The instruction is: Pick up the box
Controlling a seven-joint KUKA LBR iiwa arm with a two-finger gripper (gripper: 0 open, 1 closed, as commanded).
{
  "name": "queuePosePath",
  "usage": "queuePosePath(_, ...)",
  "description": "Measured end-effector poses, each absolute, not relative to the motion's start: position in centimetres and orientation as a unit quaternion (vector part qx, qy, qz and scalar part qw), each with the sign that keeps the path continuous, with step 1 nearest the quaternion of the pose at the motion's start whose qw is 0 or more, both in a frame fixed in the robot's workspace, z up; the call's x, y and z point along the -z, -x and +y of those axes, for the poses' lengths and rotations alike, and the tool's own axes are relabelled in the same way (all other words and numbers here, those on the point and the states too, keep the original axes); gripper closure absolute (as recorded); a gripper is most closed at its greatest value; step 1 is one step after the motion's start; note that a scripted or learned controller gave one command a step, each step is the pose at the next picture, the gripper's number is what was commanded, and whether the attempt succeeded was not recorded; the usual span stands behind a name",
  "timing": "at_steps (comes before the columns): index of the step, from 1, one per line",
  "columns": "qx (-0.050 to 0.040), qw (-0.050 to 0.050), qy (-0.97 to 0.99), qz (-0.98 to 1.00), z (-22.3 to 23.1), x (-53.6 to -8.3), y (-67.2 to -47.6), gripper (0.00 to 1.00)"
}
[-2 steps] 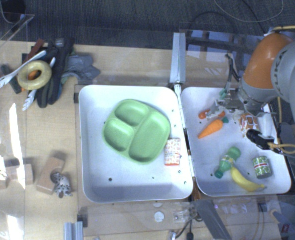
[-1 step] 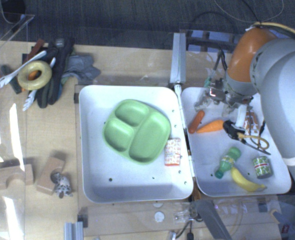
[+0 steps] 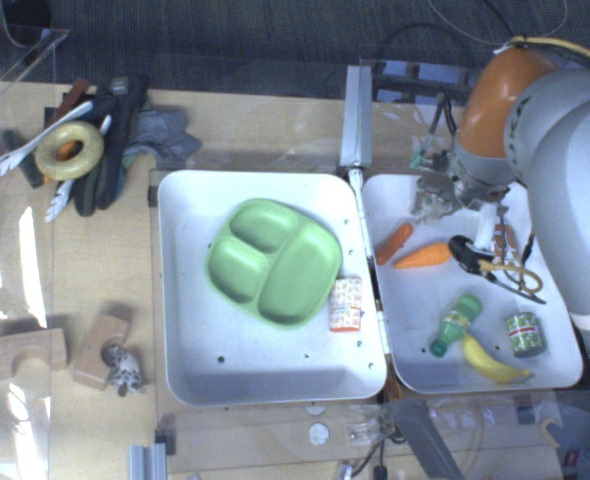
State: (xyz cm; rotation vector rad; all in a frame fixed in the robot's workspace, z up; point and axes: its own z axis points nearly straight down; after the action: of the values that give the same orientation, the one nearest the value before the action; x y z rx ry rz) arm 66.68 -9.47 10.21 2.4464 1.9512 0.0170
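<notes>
The box [image 3: 346, 303] is a small white and red carton. It lies in the left bin [image 3: 190, 368], against the bin's right wall and just right of a green divided plate [image 3: 274, 261]. My gripper [image 3: 433, 205] hangs over the upper part of the right bin [image 3: 415, 368], just above two carrots [image 3: 421, 257]. It is well to the right of the box and farther back, with the wall between the bins separating them. Nothing is visibly held.
The right bin also holds a green bottle [image 3: 454, 325], a banana [image 3: 493, 360], a small can [image 3: 523, 334] and scissors [image 3: 495, 263]. The grey arm [image 3: 565, 168] covers that bin's right side. Wooden blocks [image 3: 103, 346], gloves and a tape roll [image 3: 69, 151] lie on the bench to the left.
</notes>
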Motion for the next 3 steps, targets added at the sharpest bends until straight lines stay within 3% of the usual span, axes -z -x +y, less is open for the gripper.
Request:
queuePosePath(1,-0.0041,0.001,-0.820,0.573,6.8,-25.2,-60.7,1.00)
queuePosePath(2,-0.0027,0.002,-0.621,0.784,5.6,-22.8,-60.7,1.00)
queuePosePath(3,-0.0038,0.007,-0.492,0.871,-0.1,-27.9,-57.4,1.00)
